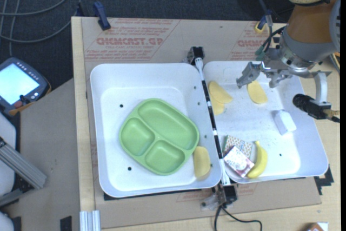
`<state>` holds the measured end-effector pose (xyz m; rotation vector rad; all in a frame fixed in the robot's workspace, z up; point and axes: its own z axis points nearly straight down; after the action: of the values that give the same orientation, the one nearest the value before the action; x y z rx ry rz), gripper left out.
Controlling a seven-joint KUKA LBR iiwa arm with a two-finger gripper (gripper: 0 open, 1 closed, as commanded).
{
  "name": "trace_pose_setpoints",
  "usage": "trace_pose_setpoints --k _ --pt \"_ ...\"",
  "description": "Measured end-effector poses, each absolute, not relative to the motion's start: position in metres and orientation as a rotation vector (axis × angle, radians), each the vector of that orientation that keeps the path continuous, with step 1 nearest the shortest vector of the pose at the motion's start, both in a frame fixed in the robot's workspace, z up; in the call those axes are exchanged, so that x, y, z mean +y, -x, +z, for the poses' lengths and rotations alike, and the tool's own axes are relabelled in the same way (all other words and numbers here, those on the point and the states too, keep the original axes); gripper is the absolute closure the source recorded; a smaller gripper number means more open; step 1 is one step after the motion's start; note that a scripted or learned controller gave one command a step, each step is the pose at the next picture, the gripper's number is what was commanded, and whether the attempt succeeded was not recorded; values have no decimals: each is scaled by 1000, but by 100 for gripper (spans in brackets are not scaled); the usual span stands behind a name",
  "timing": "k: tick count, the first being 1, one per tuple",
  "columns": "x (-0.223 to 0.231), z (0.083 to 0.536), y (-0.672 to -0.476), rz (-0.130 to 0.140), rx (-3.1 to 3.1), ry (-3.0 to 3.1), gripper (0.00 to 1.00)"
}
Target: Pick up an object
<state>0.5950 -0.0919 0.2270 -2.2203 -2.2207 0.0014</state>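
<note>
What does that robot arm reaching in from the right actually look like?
The arm is a rounded grey body with an orange band above the wrist. Dark cables and a yellowish one loop around it. At its end sits a small metal two-finger gripper.

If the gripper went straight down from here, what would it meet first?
Probably bare floor of the right bin: the gripper, open, hangs between two yellow pieces. Depth is unclear; one finger could clip the right piece.

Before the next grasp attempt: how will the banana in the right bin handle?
The banana looks like a smooth toy, so probably light, stiff and a bit slippery. Its curved shape may let it pivot or roll if nudged. It lies against the small packet near the right bin's front edge, so a pinch could drag both.
</note>
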Motion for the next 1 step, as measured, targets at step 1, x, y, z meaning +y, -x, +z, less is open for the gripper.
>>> trace_pose_setpoints --k 1 --pt "-133 158 -616 3 -2219 2221 0"
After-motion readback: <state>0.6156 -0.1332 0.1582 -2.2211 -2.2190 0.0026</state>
